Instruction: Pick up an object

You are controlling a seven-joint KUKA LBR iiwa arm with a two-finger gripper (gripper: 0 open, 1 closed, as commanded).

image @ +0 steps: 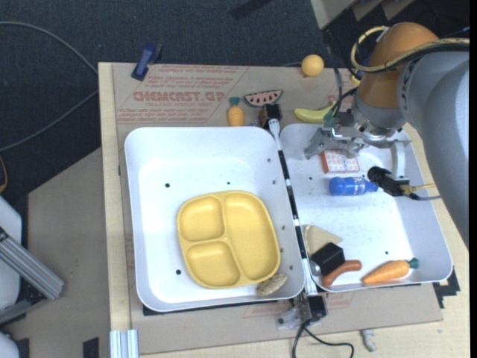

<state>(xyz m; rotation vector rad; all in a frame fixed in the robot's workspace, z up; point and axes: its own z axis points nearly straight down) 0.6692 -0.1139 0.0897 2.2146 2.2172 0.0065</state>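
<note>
Blue bottle (352,186) — just below tool (341,145) | tool's grip state: cannot tell

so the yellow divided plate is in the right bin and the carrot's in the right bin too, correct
Not quite. The camera view shows the yellow divided plate lying in the left bin, not the right one. The carrot is indeed in the right bin, near its front edge.
</note>
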